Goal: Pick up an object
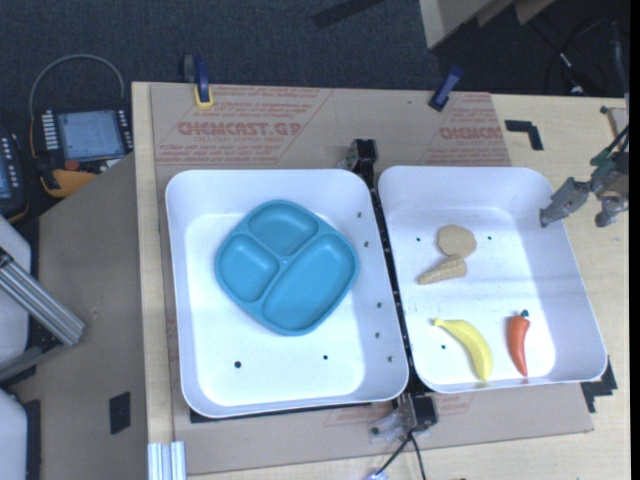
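Your gripper (pixel 585 208) at the right bin's (pixel 560 268) far right edge, fingers spread and gripping nothing, banana (pixel 468 345), carrot (pixel 518 343), cone (pixel 443 269) inside, blue plate (pixel 287 266) left.

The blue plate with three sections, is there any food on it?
Empty. All three compartments of the blue plate show bare blue.

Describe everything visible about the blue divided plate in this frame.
The blue divided plate is a rounded-square dish in light blue, plastic by its look, with raised ridges splitting it into three compartments: two smaller ones toward the far side and one larger toward the near right. Nothing lies in any compartment. It rests flat, turned at an angle, on the floor of the left white bin, roughly in the middle and apart from the walls. Nothing else touches it.
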### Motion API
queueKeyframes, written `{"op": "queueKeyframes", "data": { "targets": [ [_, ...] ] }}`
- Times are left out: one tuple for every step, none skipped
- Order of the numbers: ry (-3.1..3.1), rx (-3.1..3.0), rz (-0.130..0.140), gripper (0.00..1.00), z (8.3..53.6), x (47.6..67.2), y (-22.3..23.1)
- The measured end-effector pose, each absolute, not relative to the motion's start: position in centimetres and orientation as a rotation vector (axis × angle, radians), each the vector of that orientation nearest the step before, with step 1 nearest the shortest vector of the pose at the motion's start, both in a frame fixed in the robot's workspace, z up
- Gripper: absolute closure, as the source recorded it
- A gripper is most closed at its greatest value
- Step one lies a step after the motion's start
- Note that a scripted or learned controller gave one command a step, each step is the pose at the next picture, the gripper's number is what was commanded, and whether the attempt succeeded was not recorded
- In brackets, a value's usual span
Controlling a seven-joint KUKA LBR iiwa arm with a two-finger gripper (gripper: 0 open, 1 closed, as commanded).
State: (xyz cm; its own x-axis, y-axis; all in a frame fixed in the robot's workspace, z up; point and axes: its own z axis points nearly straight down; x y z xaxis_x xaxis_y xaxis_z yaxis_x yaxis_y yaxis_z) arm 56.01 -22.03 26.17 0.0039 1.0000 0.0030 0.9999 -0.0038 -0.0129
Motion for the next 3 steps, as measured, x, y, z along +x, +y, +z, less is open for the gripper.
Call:
{"op": "queueKeyframes", "data": {
  "targets": [
    [-2.222, -2.221, 0.001, 0.00, 26.9, 56.3, -21.9],
    [-2.218, -2.218, 0.004, 0.00, 22.5, 55.8, -21.9],
    [-2.218, -2.217, 0.004, 0.00, 17.7, 56.6, -22.3]
  ]
}}
